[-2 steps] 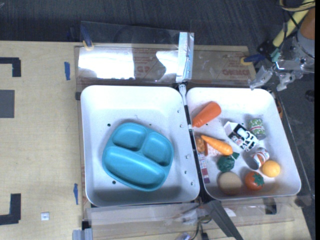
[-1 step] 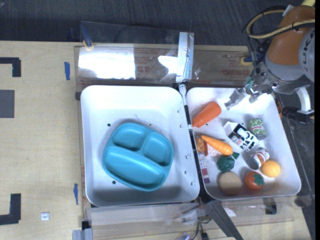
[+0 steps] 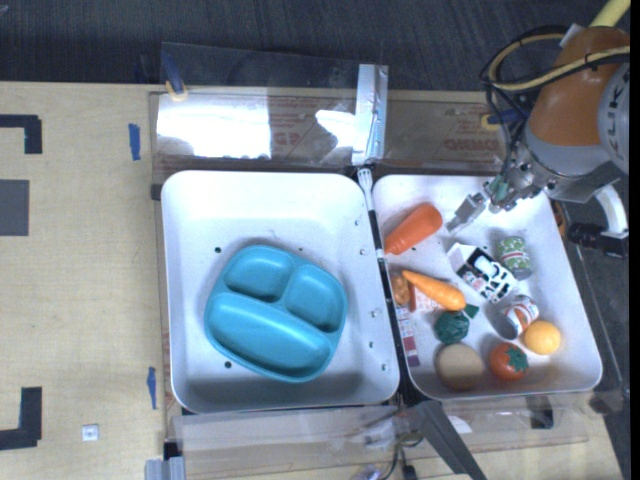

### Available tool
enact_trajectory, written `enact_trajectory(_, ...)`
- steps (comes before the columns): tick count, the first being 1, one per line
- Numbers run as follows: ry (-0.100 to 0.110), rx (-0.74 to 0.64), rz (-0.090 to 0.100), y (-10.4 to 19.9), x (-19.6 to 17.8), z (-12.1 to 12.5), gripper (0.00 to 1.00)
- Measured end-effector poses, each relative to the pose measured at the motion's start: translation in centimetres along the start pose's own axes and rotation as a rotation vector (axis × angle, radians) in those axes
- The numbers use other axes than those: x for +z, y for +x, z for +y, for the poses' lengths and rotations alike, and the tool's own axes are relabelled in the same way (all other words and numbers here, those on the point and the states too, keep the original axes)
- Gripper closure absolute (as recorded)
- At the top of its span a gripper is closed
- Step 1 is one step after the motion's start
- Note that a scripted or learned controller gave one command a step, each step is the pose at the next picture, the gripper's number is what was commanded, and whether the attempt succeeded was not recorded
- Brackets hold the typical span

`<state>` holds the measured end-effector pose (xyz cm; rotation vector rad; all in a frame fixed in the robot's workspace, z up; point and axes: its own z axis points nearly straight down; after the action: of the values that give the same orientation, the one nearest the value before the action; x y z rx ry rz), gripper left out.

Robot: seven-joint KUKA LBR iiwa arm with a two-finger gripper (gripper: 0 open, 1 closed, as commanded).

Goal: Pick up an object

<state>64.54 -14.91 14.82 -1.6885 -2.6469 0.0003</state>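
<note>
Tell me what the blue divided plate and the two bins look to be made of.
Blue divided plate: probably moulded plastic, smooth and semi-glossy, with soft highlights along its rounded compartment rims. Left bin and right bin: likely thin formed plastic or coated metal, uniform white with a dull sheen; small dark dots like rivets line the left bin's floor, so the material stays open.

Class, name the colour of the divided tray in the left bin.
Turquoise blue tray, seen in the camera view.

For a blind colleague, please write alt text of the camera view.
The gripper hangs over the right bin, which holds toy carrots and other small food items, near its back edge. The left bin holds a blue divided plate.
</note>
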Motion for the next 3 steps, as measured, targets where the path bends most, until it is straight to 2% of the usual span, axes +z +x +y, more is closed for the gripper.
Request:
enact_trajectory(1, -0.001, -0.052, -0.001, 1.6, -1.5, -0.1, 0.00)
enact_trajectory(2, -0.006, -0.275, -0.005, 2.9, 6.1, -2.2, 0.00)
enact_trajectory(3, -0.009, -0.269, -0.009, -0.5, -0.4, 0.8, 0.00)
